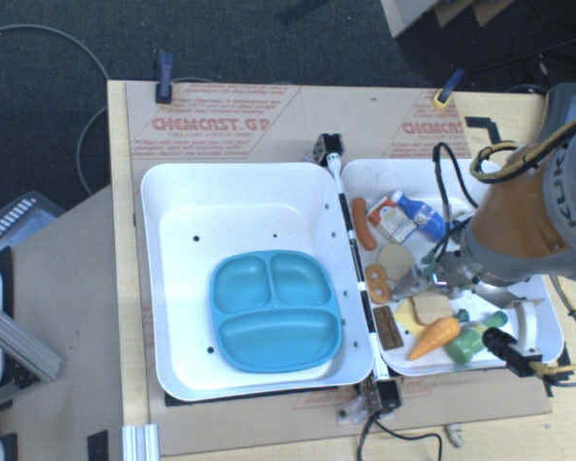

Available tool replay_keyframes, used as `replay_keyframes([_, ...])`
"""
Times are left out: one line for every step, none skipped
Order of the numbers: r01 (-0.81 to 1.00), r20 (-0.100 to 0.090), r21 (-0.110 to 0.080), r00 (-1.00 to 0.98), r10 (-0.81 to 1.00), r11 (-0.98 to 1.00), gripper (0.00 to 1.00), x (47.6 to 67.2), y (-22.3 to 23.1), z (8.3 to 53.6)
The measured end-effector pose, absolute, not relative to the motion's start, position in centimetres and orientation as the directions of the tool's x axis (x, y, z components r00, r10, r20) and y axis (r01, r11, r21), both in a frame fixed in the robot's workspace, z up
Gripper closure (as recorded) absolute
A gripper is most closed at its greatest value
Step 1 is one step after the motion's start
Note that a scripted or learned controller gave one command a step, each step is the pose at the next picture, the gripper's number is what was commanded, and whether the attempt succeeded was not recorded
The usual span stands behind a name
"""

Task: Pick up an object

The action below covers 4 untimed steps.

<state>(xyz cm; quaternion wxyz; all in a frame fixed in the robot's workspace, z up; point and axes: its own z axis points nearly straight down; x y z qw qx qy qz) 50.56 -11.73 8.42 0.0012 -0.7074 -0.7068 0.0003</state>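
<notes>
The right bin holds several small things. A red sausage lies along its left wall, with a red, white and blue packet beside it. Lower down are a tan round piece, an orange pretzel, a brown bar, a pale yellow wedge, an orange carrot and a green piece. My gripper is low in the middle of this bin, just right of the tan piece and above the yellow wedge. Nothing shows held in it.
The left bin holds a blue divided plate. The grey arm with its orange band covers the right part of the right bin. A divider separates the two bins.
</notes>
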Motion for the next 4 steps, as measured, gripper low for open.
replay_keyframes([1.0,0.0,0.001,-0.001,1.0,0.001,0.0,56.1,-9.5,8.5])
replay_keyframes([1.0,0.0,-0.001,0.001,1.0,-0.001,0.0,49.6,-10.9,8.4])
replay_keyframes([1.0,-0.001,0.001,0.002,1.0,-0.002,0.0,48.6,-9.3,8.5])
replay_keyframes([1.0,-0.002,0.003,0.002,1.0,-0.002,0.0,48.0,-9.2,8.5])
